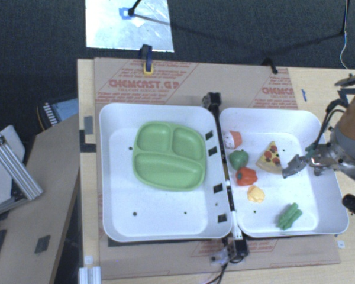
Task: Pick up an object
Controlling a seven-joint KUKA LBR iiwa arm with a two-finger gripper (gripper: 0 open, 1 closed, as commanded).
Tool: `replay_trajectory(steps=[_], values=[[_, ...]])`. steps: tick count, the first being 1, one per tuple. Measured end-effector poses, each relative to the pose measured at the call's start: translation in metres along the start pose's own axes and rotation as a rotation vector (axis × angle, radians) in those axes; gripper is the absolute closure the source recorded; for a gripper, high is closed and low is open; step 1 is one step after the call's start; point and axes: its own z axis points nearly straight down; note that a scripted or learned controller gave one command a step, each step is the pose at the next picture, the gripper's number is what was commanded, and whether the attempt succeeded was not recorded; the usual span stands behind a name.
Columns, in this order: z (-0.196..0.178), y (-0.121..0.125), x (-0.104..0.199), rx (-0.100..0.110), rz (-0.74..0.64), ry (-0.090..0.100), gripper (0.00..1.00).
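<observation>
From the camera view, the grey two-finger gripper (293, 167) hovers in the right white bin (328, 218), just beside the yellow pizza-slice toy with red dots (271, 157); whether its fingers are parted I cannot tell. Descending there, it might nudge the slice toward the red plastic pepper (246, 175).

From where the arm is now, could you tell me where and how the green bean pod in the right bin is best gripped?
Grip the green bean pod across its narrow middle, coming straight down from above. It lies flat and slanted on the floor of the right bin, long and thin, so the fingers should likely close across its short width. It has free floor around it, apart from the yellow piece.
</observation>
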Motion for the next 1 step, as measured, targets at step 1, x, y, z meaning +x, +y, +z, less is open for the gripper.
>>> replay_trajectory(steps=[1], values=[[0.0442,0.0047,0.0059,-0.002,-0.001,0.000,0.00]])
